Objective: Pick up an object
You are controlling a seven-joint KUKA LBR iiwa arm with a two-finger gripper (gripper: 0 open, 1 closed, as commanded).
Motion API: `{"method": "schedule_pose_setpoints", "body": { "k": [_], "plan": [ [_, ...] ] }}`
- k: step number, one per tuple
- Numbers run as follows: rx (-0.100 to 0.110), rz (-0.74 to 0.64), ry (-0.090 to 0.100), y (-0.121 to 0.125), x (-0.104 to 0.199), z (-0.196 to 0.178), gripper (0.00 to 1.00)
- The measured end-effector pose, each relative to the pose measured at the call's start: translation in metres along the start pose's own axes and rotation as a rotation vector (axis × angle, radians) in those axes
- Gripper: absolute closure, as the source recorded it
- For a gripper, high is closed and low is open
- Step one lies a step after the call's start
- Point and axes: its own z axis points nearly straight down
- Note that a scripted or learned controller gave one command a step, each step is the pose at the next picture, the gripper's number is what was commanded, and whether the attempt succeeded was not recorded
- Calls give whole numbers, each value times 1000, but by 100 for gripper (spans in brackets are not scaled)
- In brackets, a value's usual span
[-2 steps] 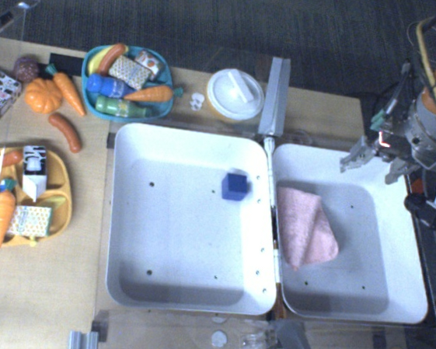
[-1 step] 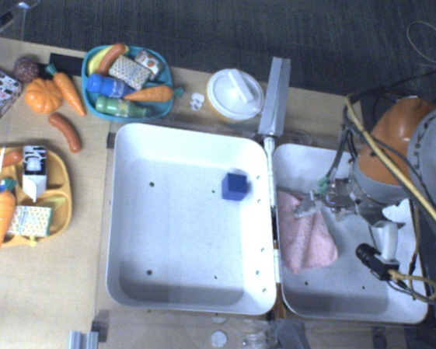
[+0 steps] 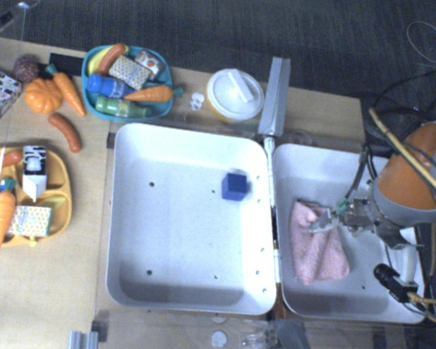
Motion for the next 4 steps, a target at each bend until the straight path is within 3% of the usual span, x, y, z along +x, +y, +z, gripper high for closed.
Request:
{"method": "schedule_pose_setpoints", "body": {
  "k": [1,2,3,4],
  "plan": [
    [0,42,-1,19,16,0,0],
    [-2,-10,-2,-21,-10,0,0],
    [-7,-12,1,-18,-7,-12,100],
    [8,-99,0,-20,-4,-9,100]
  ]
}}
